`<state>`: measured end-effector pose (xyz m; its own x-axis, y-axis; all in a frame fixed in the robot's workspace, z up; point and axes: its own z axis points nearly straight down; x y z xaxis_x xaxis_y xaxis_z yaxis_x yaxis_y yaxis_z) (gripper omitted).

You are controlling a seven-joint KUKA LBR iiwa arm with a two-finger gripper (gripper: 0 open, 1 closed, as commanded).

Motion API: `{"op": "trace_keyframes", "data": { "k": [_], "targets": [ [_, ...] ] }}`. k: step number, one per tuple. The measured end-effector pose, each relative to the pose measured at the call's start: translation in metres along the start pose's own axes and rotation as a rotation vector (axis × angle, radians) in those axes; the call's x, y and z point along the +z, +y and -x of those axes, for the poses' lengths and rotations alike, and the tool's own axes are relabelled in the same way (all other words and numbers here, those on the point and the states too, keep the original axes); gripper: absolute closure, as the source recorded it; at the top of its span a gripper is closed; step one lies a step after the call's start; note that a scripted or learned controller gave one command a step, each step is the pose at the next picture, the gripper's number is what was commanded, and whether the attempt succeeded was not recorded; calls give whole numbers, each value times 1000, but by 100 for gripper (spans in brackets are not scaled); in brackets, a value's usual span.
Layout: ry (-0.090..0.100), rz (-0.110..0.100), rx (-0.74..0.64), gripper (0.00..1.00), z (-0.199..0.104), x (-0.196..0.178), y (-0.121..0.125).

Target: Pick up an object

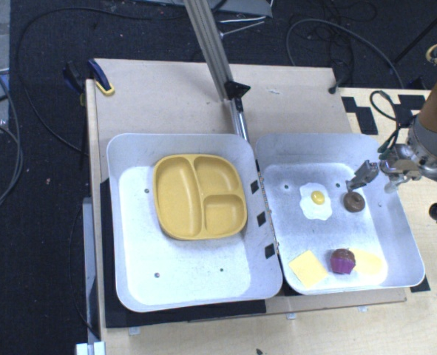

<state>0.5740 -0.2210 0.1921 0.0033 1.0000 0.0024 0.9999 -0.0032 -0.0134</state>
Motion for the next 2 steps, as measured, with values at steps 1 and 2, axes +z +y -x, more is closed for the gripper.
{"op": "trace_keyframes", "data": {
  "k": [1, 2],
  "targets": [
    [-3, 13, -4, 0, -1, -9, 3],
    [-3, 13, -3, 0, 1, 52, 7]
  ]
}}
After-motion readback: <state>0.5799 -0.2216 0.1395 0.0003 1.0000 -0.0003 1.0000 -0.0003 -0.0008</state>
